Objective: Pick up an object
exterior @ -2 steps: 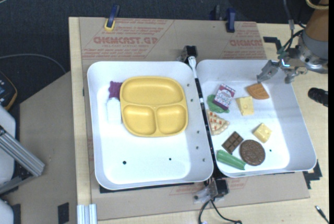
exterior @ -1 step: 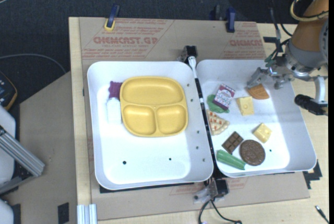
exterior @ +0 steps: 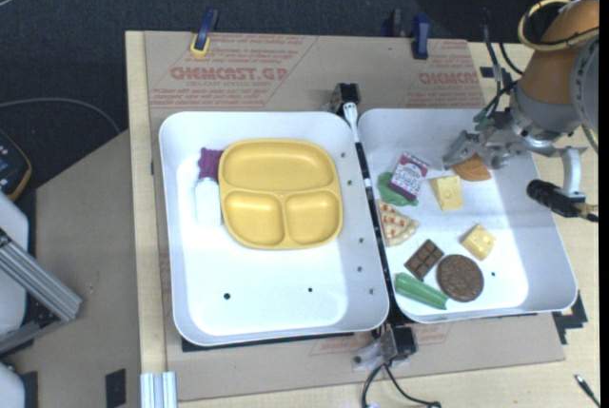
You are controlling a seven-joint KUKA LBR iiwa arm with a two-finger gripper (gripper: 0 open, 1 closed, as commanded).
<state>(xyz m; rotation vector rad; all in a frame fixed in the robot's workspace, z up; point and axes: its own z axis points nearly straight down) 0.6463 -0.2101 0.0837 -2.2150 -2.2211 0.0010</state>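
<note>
Down at the front edge we've got a green veggie piece (exterior: 420, 290) and a round brown cookie (exterior: 461, 277) in the right bin (exterior: 542, 294), well below the pincer (exterior: 473, 149). Chocolate bar (exterior: 423, 258) and pizza slice (exterior: 397, 223) sit below and to the left of it, and two yellow cheese cubes (exterior: 448, 193) (exterior: 478, 241) lie below it, the upper one pretty close.

Our pincer hangs over the top part of that bin, right at an orange-brown bread-like piece (exterior: 472, 170) that sits just under its tip. Honestly we can't tell if the fingers are spread or pressed together, too blurry and dark there, and nothing visibly sits between them.

Left of the pincer is a small purple-and-white carton (exterior: 409, 178) lying on a green leaf thing (exterior: 392, 185). Way off to the left, the other bin (exterior: 266, 311) holds a yellow divided tray (exterior: 281, 192) with a white bottle (exterior: 206, 199) beside it. Both bins rest on the brown worktop (exterior: 285, 64).
</note>
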